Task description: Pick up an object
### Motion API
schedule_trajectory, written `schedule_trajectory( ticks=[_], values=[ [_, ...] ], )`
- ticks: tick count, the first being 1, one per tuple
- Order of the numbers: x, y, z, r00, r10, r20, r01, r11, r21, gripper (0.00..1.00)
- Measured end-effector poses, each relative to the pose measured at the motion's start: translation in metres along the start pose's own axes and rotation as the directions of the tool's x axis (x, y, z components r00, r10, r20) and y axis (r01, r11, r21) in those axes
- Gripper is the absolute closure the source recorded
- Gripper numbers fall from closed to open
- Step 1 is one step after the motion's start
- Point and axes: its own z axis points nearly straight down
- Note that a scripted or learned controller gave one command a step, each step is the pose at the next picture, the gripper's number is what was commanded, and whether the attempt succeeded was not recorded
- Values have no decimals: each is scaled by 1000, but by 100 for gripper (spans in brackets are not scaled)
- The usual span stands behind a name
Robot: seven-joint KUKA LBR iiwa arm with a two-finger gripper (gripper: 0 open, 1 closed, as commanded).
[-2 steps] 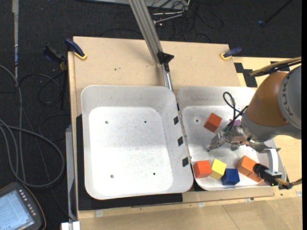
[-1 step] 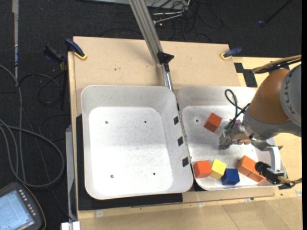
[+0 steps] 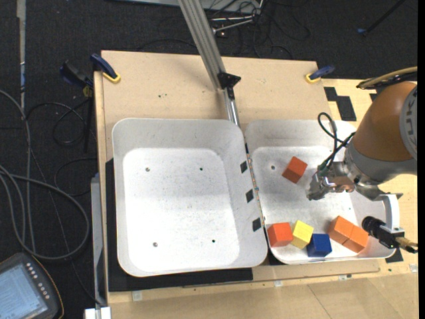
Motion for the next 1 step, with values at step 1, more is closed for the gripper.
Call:
schedule_trajectory(
  ticks=[1],
  values=[
    [-10, 6, -53, 1000, 1, 1, -1, 1000, -1, 100]
  ],
)
